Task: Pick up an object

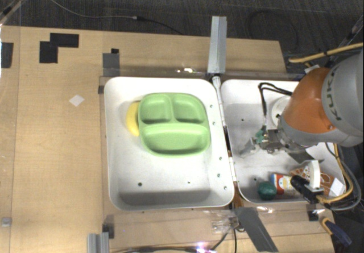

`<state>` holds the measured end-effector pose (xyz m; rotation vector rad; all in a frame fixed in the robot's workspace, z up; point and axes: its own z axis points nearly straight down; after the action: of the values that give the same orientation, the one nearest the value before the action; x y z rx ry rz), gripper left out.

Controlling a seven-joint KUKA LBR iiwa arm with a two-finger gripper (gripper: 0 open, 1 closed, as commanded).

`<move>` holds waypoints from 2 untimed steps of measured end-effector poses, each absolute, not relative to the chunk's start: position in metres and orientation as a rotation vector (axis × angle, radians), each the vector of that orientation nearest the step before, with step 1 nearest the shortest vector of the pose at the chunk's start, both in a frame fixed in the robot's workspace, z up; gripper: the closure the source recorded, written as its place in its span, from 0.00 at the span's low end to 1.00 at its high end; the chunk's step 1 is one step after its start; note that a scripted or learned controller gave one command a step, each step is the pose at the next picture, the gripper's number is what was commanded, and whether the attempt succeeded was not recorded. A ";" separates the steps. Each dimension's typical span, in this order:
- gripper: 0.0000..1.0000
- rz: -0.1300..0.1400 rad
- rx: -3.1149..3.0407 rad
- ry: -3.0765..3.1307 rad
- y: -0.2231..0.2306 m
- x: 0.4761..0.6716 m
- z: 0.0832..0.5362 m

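My gripper (254, 142) hangs low over the middle of the right bin (244, 110), above bare white floor, with nothing seen in it. The grey arm with its orange band (307, 107) comes in from the right. Near the right bin's front wall lie a small dark green round object (266, 190) and, just right of it, a small red and white bottle-like item (281, 182); both are a short way in front of the gripper. In the left bin (125, 178) a green divided plate (173, 123) rests partly over a yellow object (132, 119).
A metal post (217, 44) stands behind the wall between the two bins. Cables (267, 95) loop over the right bin's back part. Wooden bench (51, 149) stretches to the left of the bins.
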<state>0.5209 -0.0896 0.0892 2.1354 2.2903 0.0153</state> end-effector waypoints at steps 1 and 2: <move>0.00 0.003 2.365 2.065 -0.104 0.492 0.128; 0.00 0.010 2.259 2.173 -0.099 0.490 0.089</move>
<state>0.4896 -0.0987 0.0888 2.2586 2.1731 0.0104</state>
